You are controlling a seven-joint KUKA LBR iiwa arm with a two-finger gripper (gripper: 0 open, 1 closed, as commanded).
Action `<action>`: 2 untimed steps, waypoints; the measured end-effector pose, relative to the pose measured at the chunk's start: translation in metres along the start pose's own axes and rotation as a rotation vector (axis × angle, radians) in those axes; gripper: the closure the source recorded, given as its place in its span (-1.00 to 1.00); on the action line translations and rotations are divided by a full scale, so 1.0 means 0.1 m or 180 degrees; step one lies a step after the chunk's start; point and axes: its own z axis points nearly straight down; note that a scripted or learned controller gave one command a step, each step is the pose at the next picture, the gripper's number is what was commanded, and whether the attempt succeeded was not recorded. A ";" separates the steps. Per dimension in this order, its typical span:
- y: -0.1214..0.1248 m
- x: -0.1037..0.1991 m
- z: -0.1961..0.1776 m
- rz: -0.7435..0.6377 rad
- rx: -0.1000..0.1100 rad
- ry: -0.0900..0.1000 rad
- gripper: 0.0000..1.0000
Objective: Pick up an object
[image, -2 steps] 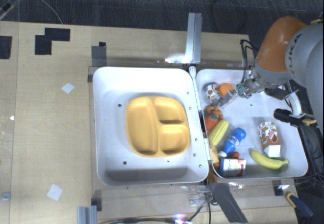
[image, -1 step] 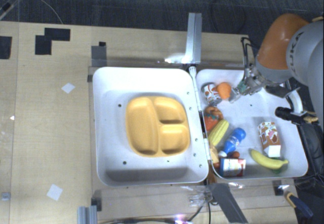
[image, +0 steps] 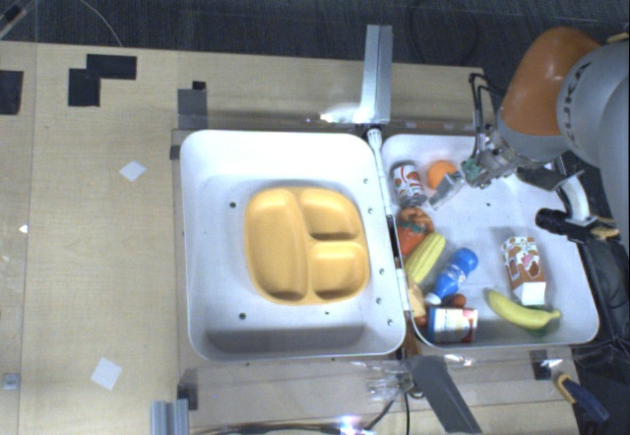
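**Jaws low in right bin, nothing seen held**

The grey arm's jaws [image: 455,183] are seen low in the shallow white right bin [image: 581,325], near the small orange ball [image: 442,172] and the red-and-white can [image: 407,183]; whether they are apart or together cannot be told. The ball is judged light, smooth and prone to rolling, so a grip across its middle is advised. The can is judged stiff and best taken across its sides. Further objects are crowded along the bin's left wall, so little room is left there. A yellow compartment tray [image: 303,244] is held in the left white bin [image: 207,325]. The pale wooden counter [image: 89,256] is flat.
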 end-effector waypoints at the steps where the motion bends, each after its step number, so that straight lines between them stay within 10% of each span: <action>1: 0.09 -0.02 0.13 -0.0075 -0.0015 -0.0007 -1.00; 2: 0.11 -0.03 0.01 -0.0095 -0.0022 -0.0014 1.00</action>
